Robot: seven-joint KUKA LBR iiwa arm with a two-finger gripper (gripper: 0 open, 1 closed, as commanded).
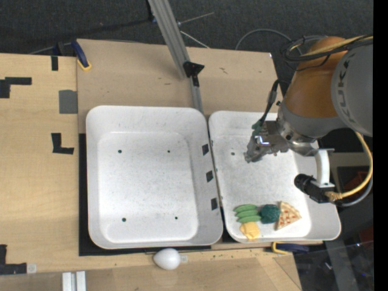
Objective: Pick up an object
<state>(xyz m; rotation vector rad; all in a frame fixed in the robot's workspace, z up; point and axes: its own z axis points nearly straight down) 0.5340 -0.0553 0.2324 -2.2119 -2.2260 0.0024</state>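
Note:
In the right bin (pixel 233 132), several small toys cluster near the front edge: a green pea pod (pixel 246 211), a dark teal piece (pixel 268 212), a yellow piece (pixel 250 230) and a pizza slice (pixel 287 214). My gripper (pixel 253 152) hangs over the middle of that bin, well behind the toys and apart from them. Nothing shows between its fingers.
The left bin (pixel 97 126) lies beside the right one. A white egg-shaped object (pixel 167 259) rests on the bench in front of the left bin. A grey metal pole (pixel 176 38) slants in from the top toward the bins' join.

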